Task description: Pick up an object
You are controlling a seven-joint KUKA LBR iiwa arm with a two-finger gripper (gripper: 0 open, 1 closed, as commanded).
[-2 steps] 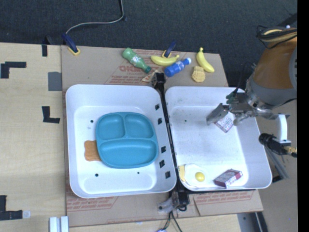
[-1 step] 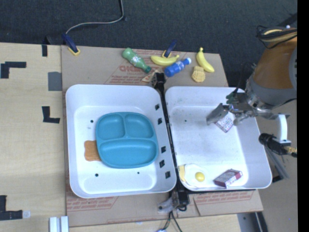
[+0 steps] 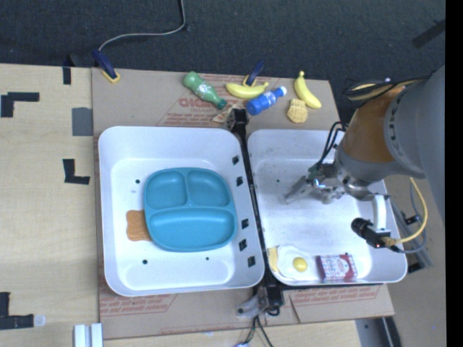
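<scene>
My gripper (image 3: 309, 192) hangs over the middle of the right bin (image 3: 289, 143), its fingers spread open with bare white floor between them. A fried egg (image 3: 293, 263) lies in that bin's front left corner, with a red and white packet (image 3: 336, 267) just to its right. Both sit well in front of the gripper, apart from it. In the left bin (image 3: 116, 157) rests a blue divided plate (image 3: 190, 208), and an orange slice of toast (image 3: 135, 225) pokes out from under its left edge.
Behind the bins, on cardboard, lie a green bottle (image 3: 203, 90), a banana (image 3: 246, 89), a blue bottle (image 3: 264, 100), a second banana (image 3: 307, 91) and a corn cob (image 3: 296, 110). The grey and orange arm (image 3: 376, 139) covers the right bin's right side.
</scene>
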